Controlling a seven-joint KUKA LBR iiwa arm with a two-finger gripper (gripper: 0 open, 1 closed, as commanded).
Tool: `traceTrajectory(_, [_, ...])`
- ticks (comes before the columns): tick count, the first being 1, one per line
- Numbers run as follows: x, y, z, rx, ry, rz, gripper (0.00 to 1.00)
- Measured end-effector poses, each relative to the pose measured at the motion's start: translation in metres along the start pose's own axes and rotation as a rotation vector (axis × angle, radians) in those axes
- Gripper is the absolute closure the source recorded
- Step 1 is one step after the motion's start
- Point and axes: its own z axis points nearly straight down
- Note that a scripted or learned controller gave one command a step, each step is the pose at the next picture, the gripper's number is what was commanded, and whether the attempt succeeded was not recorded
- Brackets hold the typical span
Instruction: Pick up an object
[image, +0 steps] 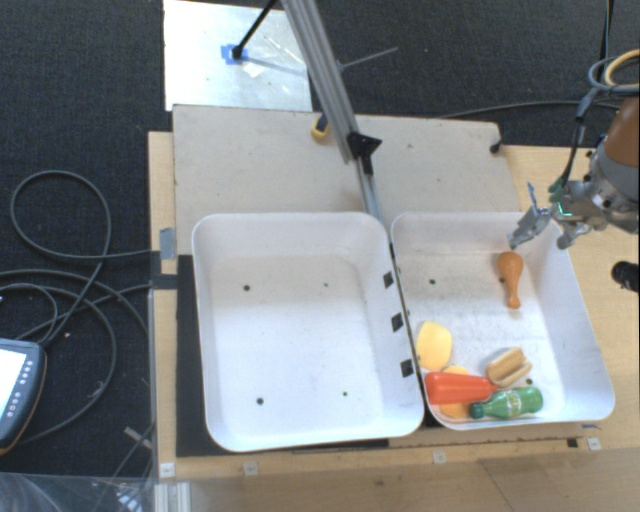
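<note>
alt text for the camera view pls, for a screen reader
The arm's tool hovers at the right bin's far edge, beside a toy drumstick. A green bottle, hot dog, carrot and yellow piece cluster at its near end.

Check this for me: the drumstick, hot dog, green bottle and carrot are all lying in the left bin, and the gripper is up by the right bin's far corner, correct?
Not quite. The camera view shows the drumstick, hot dog, green bottle and carrot lying in the right bin, not the left bin. The gripper is indeed by the right bin's far corner.
</note>
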Motion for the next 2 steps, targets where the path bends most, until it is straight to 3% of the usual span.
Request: traceTrajectory(2, [-0.001, -0.005, 0.098, 0.004, 0.002, 0.005, 0.0])
